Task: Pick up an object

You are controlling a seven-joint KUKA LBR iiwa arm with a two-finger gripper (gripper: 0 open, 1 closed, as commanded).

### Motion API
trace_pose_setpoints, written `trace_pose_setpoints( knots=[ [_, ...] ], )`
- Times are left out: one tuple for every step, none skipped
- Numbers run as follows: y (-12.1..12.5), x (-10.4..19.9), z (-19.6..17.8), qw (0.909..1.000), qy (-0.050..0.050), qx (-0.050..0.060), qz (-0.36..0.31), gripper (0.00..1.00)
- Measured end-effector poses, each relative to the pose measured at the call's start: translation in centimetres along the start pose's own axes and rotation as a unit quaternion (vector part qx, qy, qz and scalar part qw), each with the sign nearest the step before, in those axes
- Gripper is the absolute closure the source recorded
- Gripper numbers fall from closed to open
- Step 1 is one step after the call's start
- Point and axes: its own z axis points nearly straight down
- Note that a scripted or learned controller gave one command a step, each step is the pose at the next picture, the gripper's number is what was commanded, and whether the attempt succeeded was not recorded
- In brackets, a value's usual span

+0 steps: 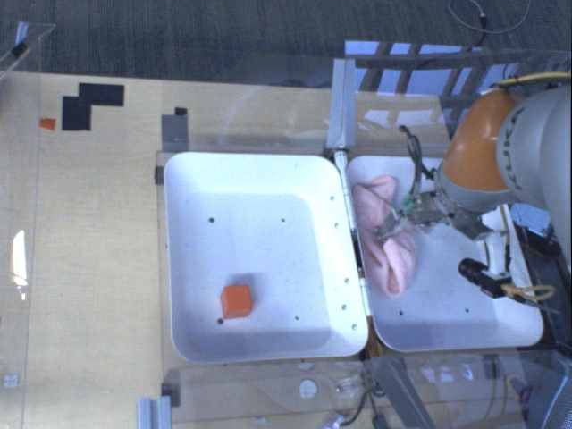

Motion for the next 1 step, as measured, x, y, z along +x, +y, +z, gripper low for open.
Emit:
trace_pose_setpoints(
  knots=[
    [-7.11, -0.61, -0.12, 1.0, -0.001, 0.0, -0.005, 0.0]
  ],
)
